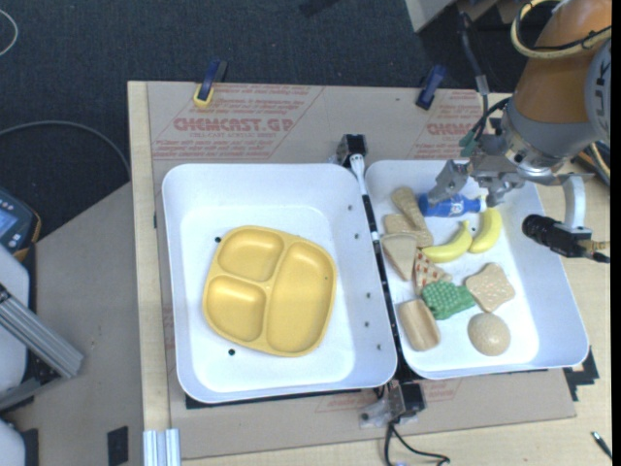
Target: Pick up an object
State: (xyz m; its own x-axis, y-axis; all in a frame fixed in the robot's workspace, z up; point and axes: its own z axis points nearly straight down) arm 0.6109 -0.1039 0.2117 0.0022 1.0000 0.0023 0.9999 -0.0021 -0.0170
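1. The blue toy (452, 205) lies at the far end of the right bin (563, 304), under the gripper (470, 177). I cannot tell how wide the jaws are, or if they hold anything.
2. The banana (466, 242) is just beside the blue toy. I think the jaws could bump it or grab both.
3. The toys are packed close, so one could slip away.
4. I count two bins, one yellow tray (269, 289) in the left bin (184, 260), one banana, one green toy (447, 299), and one round tan toy (488, 333).
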